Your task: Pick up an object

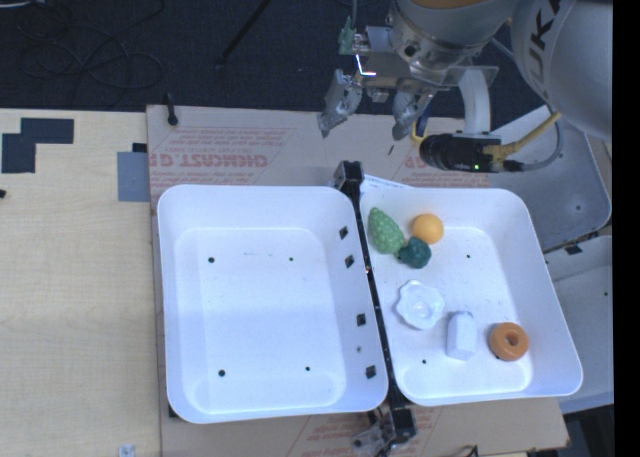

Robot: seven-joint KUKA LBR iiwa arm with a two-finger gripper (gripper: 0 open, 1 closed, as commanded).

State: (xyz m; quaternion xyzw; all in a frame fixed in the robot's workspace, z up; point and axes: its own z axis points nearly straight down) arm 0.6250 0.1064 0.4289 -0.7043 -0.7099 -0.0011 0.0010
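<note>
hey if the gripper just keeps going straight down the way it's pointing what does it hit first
Probably the cardboard sheet behind the bins. The gripper hangs open above the right bin's far rim, short of the light green object. Depth is hard to judge from this slanted view.

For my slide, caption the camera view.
Open tool above the bench; six small objects in the right bin.

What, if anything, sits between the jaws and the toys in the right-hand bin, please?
Nothing visible does. The gripper hangs open above the bin's far rim, and the green toy and orange ball lie uncovered just below it.
</note>
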